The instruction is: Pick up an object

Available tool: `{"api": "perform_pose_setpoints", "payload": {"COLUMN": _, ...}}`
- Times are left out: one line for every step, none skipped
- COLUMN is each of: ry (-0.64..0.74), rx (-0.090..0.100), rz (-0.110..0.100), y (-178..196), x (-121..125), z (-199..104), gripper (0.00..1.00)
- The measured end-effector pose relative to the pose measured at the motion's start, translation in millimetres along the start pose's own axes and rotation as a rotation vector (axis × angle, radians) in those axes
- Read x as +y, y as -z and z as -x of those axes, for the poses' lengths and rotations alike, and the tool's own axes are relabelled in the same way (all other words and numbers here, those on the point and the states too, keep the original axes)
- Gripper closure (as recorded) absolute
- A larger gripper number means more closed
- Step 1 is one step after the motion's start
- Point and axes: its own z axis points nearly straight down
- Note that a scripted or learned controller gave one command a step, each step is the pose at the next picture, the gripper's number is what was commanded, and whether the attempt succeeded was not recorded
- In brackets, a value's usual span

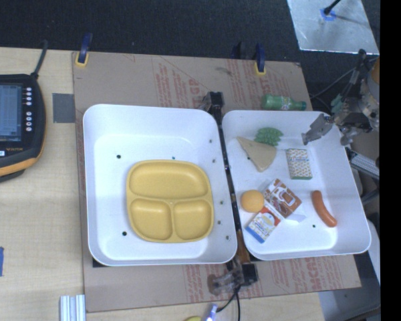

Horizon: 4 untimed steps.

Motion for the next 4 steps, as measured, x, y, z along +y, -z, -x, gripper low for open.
{"api": "perform_pose_setpoints", "payload": {"ry": 0.001, "rx": 0.0, "rz": -0.002, "y": -149, "x": -3, "z": 14, "gripper": 0.0}}
{"api": "perform_pose_setpoints", "payload": {"ry": 0.002, "rx": -0.001, "rz": -0.001, "y": -137, "x": -2, "z": 15, "gripper": 1.0}}
{"api": "perform_pose_setpoints", "payload": {"ry": 0.0, "rx": 0.002, "rz": 0.003, "y": -71, "x": 65, "z": -69, "gripper": 1.0}}
{"api": "perform_pose_setpoints", "payload": {"ry": 0.001, "rx": 0.001, "rz": 0.0, "y": -26, "x": 0, "z": -134, "gripper": 1.0}}
